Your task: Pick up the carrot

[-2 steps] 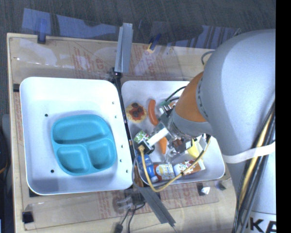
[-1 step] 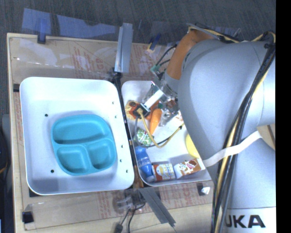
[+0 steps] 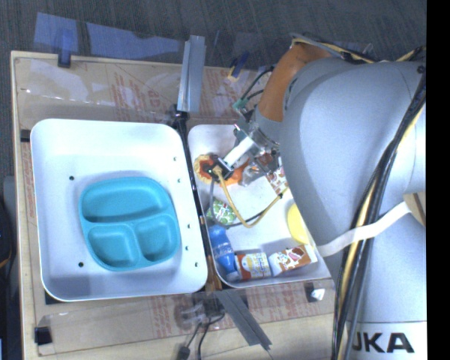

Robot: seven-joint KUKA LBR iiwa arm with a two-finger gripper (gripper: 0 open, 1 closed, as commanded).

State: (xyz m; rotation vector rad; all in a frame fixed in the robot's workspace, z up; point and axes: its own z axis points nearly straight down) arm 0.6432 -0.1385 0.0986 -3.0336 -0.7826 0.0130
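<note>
The grey arm [image 3: 352, 163] hides much of the right bin [image 3: 210, 137], where the pincer [image 3: 223, 167] sits low beside an orange thing (likely the carrot [image 3: 205, 168]), its opening impossible to judge; "UKA" [image 3: 382, 342] reads on the arm's base

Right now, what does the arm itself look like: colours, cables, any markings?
The KUKA arm is bulky, rounded and light grey, with an orange band above the wrist. Dark and yellow cables run along its right side, and a white strap crosses the lower body. Part of the black KUKA lettering shows near the base. The gripper is metallic, trailing a thin yellow cable.
</note>
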